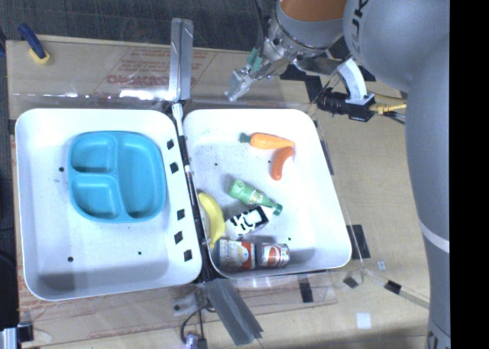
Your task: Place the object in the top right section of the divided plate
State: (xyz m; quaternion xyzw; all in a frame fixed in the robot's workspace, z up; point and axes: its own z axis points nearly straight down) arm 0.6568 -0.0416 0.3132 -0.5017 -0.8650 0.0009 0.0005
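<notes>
The left bin (46,263) holds a blue divided plate (117,175). The plate sits near the middle of this bin, a bit toward the back edge, with all three parts bare, so it looks ready to take something.

The right bin (325,210) holds the loose things, likely waiting to be picked. A yellow banana (212,218) lies against its left edge. A can (252,255) lies on its side along the front edge. A black and white packet (249,220) is just above the can, and a green bottle (256,196) lies tilted in the middle. Near the back edge are an orange carrot (271,141) and a sausage (281,162), close together.

The task does not say which thing goes on the plate. My guess is that it is one of these, and all are in the right bin, none on the plate.

The gripper (238,88) hangs just past the back edge of the right bin, high over the bench. I cannot tell if it is open or closed. Nothing shows between its tips, so I judge the picking has not begun.
</notes>
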